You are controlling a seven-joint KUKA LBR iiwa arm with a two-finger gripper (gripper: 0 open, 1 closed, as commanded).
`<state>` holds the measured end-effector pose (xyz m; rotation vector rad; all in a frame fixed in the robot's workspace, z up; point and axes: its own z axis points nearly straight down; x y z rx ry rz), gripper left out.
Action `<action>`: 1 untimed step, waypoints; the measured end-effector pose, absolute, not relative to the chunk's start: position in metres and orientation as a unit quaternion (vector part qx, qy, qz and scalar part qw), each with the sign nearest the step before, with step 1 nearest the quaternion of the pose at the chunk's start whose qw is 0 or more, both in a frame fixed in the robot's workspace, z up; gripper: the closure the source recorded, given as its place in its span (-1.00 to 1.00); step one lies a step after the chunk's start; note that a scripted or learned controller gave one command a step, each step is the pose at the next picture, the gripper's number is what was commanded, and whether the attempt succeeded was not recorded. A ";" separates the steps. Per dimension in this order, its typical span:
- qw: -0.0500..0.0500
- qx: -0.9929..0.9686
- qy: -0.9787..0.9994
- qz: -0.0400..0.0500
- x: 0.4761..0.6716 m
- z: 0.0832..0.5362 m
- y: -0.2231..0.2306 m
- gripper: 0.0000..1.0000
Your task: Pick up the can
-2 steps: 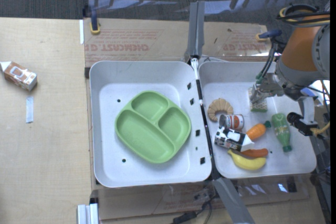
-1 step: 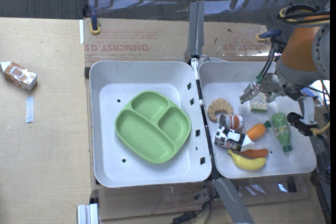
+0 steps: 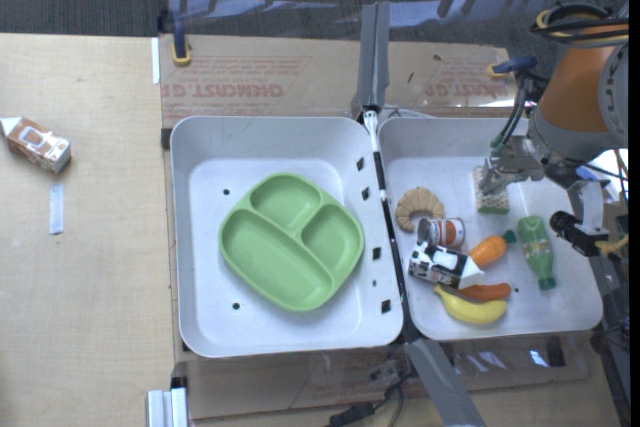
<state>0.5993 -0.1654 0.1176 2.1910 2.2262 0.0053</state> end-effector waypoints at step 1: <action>0.009 0.701 0.713 0.002 0.599 0.118 -0.165 -1.00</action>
